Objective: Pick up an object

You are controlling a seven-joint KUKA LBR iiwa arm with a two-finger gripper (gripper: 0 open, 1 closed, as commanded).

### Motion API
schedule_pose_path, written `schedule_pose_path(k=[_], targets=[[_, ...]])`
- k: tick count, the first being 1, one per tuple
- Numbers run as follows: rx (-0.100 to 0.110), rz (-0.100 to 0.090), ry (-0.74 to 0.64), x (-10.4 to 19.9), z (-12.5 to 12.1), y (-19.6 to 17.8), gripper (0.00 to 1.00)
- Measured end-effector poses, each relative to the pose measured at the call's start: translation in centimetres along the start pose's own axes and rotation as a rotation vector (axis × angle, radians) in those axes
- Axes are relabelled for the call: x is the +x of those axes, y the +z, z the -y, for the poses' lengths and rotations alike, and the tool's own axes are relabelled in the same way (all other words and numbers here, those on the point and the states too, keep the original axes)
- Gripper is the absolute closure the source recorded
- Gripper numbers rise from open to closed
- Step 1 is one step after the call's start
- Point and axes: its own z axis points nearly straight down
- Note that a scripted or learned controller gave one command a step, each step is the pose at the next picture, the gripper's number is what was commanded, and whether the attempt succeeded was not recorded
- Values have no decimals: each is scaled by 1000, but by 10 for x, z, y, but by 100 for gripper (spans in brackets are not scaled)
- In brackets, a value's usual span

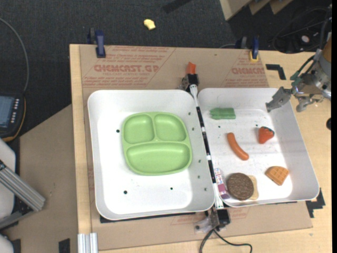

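Note:
In the right bin (300, 157) lie a green flat block (222, 113), an orange-red sausage (238, 146), a red strawberry (266, 135), an orange waffle piece (277, 175) and a brown round patty (240, 186) on a pale slice. My gripper (290, 104) hangs over the bin's far right corner, above and to the right of the strawberry. It is open, with nothing between its fingers (275, 100).
The left bin (105, 183) holds a light green divided plate (156, 143). A black-dotted divider rail (205, 146) runs between the two bins. Blue clamps (98, 42) sit at the board's far edge, and a small yellow item (150, 23) lies on the dark floor beyond.

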Motion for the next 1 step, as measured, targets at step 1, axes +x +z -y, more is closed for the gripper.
schedule_pose_path(k=[1], targets=[[16,-5,1,6,17,160,0]])
